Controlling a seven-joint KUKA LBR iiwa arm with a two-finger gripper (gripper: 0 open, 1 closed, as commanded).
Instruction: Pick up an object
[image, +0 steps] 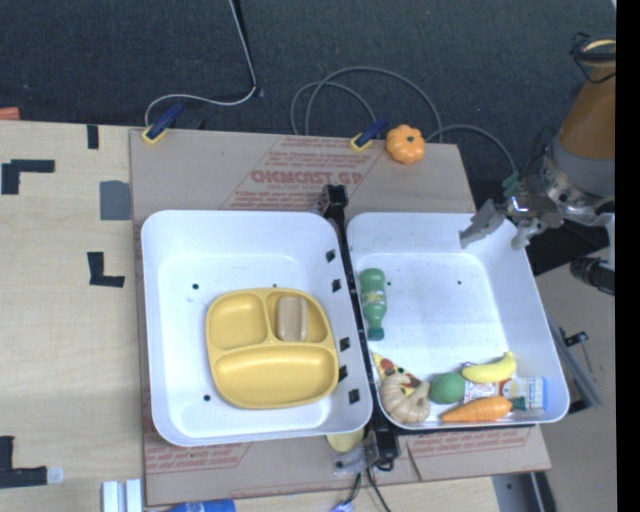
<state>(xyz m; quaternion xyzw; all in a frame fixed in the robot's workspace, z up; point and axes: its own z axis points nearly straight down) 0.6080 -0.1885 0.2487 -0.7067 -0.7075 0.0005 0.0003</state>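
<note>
From my seat, the arm runs off the right edge, and the claw is too blurred to read its fingers. A pale yellow object sits half hidden under the bins' near rims. The blue thing is cropped by the bottom edge.

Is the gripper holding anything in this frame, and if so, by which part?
Nothing is held. The two-finger gripper is open above the right white bin's top right rim, with nothing between its fingers.

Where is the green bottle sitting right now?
The green bottle lies in the right bin, against its left wall near the divider. It is above the cluster of toy food along the bin's lower edge, apart from it.
</note>
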